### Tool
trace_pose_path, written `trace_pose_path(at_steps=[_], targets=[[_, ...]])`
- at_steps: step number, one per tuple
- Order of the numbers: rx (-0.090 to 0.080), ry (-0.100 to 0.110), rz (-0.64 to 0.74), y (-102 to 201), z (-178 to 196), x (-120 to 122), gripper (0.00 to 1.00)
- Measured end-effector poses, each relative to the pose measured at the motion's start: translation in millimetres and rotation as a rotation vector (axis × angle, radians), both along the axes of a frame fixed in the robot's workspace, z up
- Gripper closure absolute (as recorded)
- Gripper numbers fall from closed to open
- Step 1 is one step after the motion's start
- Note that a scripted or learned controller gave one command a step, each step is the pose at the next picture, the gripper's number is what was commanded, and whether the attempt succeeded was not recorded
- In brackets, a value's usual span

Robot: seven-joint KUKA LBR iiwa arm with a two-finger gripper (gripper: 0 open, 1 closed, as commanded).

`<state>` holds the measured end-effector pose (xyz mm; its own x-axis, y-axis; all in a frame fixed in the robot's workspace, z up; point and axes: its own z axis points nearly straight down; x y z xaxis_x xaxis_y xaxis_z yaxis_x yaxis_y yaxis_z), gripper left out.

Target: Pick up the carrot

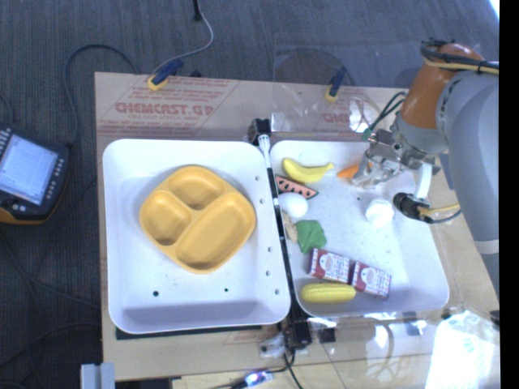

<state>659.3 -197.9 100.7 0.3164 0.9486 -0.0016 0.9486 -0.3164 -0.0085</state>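
Tool beside carrot.

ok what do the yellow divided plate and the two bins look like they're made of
The yellow divided plate looks like moulded plastic with a matte finish: even colour, soft rounded compartment edges, no sharp glare. The left bin and right bin look like smooth white plastic, slightly glossy, with rounded corners and faint reflections, though coated metal can't be ruled out.

1 fixed camera above the bench, looking down at a slant, both bins in frame
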Motion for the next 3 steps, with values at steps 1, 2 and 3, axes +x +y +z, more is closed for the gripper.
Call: trace_pose_path(at_steps=[1, 2, 3], targets=[[0.000, 0.015, 0.001, -1, -3, -3, 0.00], [0.026, 0.066, -0.151, -2, -12, 3, 0.00], [0.011, 0.045, -0.158, -4, -1, 6, 1.00]])
